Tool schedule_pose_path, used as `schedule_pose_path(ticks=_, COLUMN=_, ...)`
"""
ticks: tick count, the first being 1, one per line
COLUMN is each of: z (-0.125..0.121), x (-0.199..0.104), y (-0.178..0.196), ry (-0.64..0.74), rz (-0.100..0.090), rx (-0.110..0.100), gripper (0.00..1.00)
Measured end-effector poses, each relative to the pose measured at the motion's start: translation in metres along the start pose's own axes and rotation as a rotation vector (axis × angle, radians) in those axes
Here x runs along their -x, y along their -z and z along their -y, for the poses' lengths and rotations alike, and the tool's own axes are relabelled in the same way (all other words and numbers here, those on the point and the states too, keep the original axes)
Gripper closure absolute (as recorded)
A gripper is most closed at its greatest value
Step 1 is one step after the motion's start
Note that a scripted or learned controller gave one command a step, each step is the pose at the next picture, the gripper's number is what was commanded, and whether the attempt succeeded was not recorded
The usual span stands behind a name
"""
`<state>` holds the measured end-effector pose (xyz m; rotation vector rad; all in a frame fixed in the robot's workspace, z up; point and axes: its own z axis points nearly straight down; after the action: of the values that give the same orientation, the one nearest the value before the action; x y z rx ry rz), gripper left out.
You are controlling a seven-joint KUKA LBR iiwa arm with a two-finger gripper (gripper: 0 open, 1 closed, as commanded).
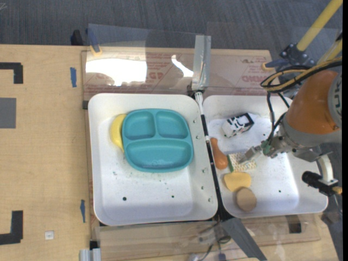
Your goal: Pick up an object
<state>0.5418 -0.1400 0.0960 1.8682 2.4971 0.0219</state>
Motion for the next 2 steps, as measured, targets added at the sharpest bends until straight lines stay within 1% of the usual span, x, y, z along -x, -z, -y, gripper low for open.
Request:
schedule_pose_path(ticks=1, z=0.049, x=-0.034, y=-0.002, ry=0.015, rz=-0.002, rx=-0.006, gripper=0.00)
schedule_pose_path(ticks=2, z=0.050, x=-0.020, y=0.235, ry=-0.017, rz=-0.005, rx=-0.016, gripper=0.00)
